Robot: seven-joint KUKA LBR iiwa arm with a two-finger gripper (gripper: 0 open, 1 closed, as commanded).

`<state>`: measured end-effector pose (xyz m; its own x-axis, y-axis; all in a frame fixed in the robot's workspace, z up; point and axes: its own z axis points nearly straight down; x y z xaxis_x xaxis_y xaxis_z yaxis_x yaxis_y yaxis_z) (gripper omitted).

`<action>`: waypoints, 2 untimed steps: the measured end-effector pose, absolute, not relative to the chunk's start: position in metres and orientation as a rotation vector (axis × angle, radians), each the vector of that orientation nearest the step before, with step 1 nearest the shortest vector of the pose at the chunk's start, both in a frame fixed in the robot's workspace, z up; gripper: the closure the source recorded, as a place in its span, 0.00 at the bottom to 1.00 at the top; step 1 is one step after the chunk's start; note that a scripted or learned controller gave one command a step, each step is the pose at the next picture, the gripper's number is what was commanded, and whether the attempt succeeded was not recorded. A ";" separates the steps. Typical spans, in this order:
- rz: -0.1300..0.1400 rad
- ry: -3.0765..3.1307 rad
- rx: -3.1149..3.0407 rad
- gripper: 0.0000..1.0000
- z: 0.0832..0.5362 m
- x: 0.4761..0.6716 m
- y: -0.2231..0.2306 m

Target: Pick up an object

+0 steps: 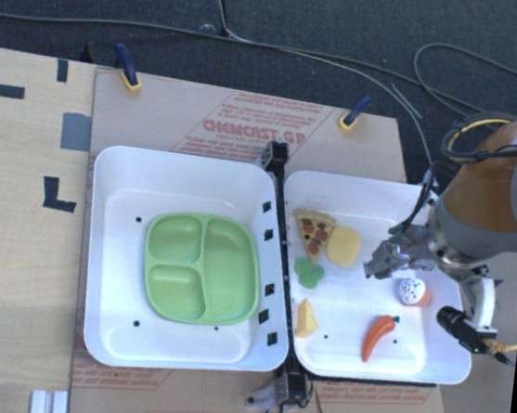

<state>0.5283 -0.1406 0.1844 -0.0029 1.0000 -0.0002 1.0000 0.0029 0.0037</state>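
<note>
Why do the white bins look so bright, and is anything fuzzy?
In the camera view, the two shallow white bins are glaringly bright with washed-out rims; the green divided plate shows soft sheen; the gripper and small toys look slightly blurry; shadows are faint.

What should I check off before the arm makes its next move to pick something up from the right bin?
1. Claw is over the right white bin: ok.
2. Claw open or shut: cannot tell.
3. Something already held in the claw: cannot tell.
4. Small white speckled ball lies close beside the claw, apart from the other toys: ok.
5. Orange plastic chilli pepper lies free on the bin floor: ok.
6. Green divided plastic plate sits in the left white bin, out of the way: ok.
</note>
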 end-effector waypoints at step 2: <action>0.004 2.220 2.216 1.00 0.299 0.536 -0.141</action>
